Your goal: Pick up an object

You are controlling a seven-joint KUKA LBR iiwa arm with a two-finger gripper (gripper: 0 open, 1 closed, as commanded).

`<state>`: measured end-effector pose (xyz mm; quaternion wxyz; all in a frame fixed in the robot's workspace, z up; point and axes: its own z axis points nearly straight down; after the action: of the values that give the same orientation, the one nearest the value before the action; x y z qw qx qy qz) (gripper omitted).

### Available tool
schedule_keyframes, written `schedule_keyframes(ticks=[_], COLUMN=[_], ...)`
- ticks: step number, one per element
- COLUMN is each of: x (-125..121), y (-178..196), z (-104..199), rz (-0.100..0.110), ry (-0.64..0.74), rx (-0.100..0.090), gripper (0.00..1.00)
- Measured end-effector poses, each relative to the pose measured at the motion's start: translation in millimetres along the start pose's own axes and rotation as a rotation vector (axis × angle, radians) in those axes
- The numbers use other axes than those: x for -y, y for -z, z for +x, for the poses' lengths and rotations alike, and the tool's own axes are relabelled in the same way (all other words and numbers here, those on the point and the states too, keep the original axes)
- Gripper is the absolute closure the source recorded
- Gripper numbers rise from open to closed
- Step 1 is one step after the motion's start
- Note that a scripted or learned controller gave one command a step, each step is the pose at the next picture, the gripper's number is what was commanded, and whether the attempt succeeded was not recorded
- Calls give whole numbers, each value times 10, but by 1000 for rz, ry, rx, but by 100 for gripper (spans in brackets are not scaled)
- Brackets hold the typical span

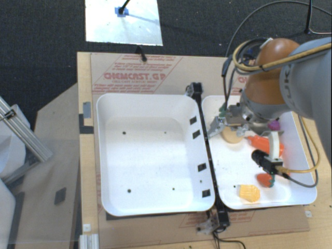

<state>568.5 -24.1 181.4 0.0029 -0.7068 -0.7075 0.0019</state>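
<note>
A: What does the bench look like?

B: A wooden board [155, 74] with red printed lettering lies under two shallow white bins. The left bin [150, 154] sits just beside the right bin [298, 191], their rims touching along a line marked with black tabs. Around the board the floor is dark carpet, and a pale square sheet [122, 14] lies on it beyond the far edge. A metal frame [21, 134] shows at the left.

A: What is hard to read?

B: The arm [280, 82], grey with an orange band, covers the far part of the right bin. Beneath it a round tan object [232, 135] and a purple object [273, 124] are each partly hidden. An orange object [259, 141] lies near the middle of that bin, partly behind a white and black piece of the tool. A small red-orange thing [264, 179] is too small to name.

A: And the gripper?

B: The gripper [220, 122] hangs low at the right bin's left wall, just beside the tan object. Whether it is released or clenched, I cannot tell, and nothing visibly sits in its grasp. A yellow object [249, 193] lies near the bin's front edge, well apart from it.
</note>
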Motion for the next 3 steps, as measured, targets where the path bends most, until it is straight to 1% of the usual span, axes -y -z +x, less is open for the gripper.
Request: schedule_keyframes(ticks=[1,2,3], x=[-399,-272,-24], y=[-617,-987,-971], z=[-649,-791,-978], rz=[-5,-6,-5], ry=[-4,-1,-2], rx=[3,2,2], gripper=[0,0,0])
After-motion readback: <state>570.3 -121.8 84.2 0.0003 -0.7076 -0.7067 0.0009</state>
